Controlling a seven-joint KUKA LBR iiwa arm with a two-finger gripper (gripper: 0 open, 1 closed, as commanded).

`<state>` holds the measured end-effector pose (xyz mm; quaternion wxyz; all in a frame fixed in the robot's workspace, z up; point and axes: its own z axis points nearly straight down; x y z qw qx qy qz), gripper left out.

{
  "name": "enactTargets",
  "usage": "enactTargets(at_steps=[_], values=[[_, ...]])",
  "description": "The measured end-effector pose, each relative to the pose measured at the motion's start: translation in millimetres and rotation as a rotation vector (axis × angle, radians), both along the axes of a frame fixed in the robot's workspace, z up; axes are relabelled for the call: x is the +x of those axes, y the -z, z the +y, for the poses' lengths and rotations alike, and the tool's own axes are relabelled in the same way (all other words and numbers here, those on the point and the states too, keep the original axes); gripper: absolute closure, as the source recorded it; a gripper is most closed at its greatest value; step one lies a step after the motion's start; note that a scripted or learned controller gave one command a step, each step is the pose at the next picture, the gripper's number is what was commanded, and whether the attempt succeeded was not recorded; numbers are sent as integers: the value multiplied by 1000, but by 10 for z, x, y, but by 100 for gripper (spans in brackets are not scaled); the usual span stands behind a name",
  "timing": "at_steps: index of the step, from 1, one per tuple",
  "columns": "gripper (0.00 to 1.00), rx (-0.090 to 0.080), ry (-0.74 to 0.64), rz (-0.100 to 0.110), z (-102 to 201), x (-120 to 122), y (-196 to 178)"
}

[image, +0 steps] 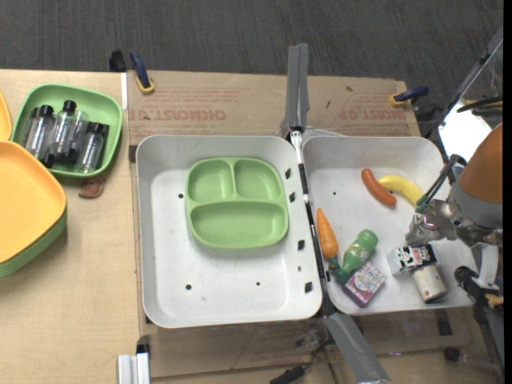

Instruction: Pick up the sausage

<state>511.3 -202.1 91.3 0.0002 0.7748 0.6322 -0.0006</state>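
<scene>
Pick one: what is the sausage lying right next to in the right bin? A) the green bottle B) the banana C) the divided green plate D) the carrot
B: the sausage lies in the upper part of the right bin with the banana right alongside it, while the carrot and green bottle sit lower down and the divided green plate is in the left bin.
</scene>
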Motion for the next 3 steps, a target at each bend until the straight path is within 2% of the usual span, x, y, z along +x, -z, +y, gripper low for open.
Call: enactTargets(at_steps=[1,2,3], values=[[100,2,-25,4,633,29,7],[100,0,-47,1,-160,39,2],[100,1,-64,2,-86,-138,2]])
